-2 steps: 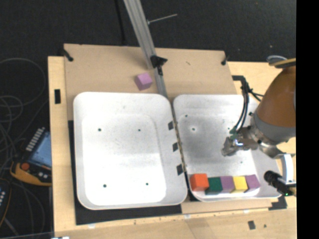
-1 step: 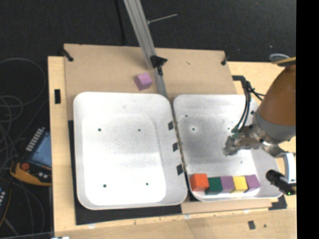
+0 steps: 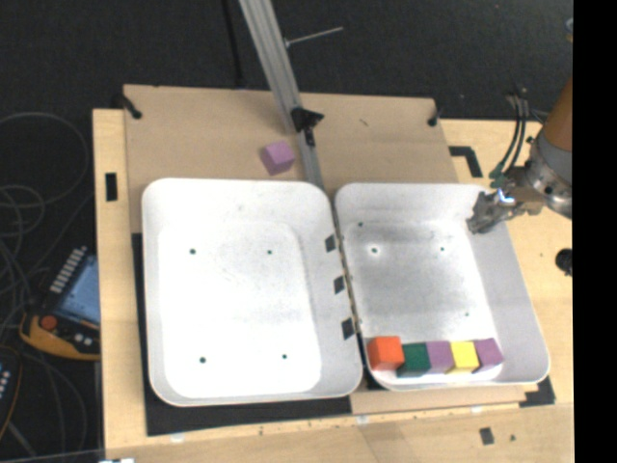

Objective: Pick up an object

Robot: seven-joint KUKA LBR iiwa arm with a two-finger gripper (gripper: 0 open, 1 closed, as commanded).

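1. Hanging over the upper right corner of the right bin [image 3: 501, 287], the gripper [image 3: 485, 215] sits at the end of the arm that enters from the right. It is small and partly blurred, so whether it is released or clenched cannot be told, and nothing shows in its grasp.
2. Below it, that part of the bin floor is bare. The gripper is well apart from every block, which suggests the reach toward a target has not yet begun.
3. Along the near wall of the right bin lie five blocks in a row, touching or nearly so: an orange block [image 3: 387, 351], a green block [image 3: 415, 358], a purple block [image 3: 440, 355], a yellow block [image 3: 466, 355] and another purple block [image 3: 488, 352]. They have probably slid against the wall, and being packed so tightly leaves little room for the gripper beside the middle ones; the end blocks look easier to take.
4. The left bin [image 3: 164, 258] lies just beside the right one, joined at the middle edge.
5. A stray purple cube [image 3: 278, 157] rests on the counter [image 3: 193, 133] behind the left bin, outside both bins, near a slanted metal pole [image 3: 275, 56].
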